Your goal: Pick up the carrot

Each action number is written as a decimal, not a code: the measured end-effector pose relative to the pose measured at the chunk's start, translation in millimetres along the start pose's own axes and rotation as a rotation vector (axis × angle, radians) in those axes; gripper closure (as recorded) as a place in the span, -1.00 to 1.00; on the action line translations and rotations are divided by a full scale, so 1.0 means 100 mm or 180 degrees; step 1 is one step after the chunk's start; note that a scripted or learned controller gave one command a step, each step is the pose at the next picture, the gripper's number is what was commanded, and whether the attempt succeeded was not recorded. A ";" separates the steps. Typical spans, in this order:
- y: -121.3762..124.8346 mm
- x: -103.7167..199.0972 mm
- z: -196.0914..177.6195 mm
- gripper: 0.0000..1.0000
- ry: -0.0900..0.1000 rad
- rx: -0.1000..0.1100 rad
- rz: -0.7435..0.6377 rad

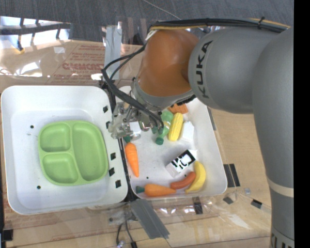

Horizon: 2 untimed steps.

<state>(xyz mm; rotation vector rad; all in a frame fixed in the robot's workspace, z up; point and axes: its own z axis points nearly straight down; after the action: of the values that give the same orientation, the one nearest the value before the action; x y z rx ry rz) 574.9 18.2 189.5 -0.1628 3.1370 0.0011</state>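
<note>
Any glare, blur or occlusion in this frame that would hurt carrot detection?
Camera view: lighting is even and the carrot is sharp and unshadowed against the right bin; the arm blocks that bin's upper part; the pincer sits just above the carrot's top and looks slightly soft; mild glare on the clear plastic strip along the bench's front edge.

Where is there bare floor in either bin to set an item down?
Left bin: bare strip all around the green tray, widest along the top. Right bin: small patch between the carrot and black-and-white block. Crowded under the gripper and along the bottom edge.
</note>
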 end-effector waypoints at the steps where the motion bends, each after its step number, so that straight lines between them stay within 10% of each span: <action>1: -0.43 -0.38 0.01 1.00 0.0005 -0.0002 -0.1461; 2: -0.52 -0.39 0.00 1.00 -0.0006 -0.0001 -0.1756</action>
<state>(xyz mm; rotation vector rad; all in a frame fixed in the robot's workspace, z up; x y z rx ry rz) 618.7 -29.7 189.5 -1.0104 2.9723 0.0014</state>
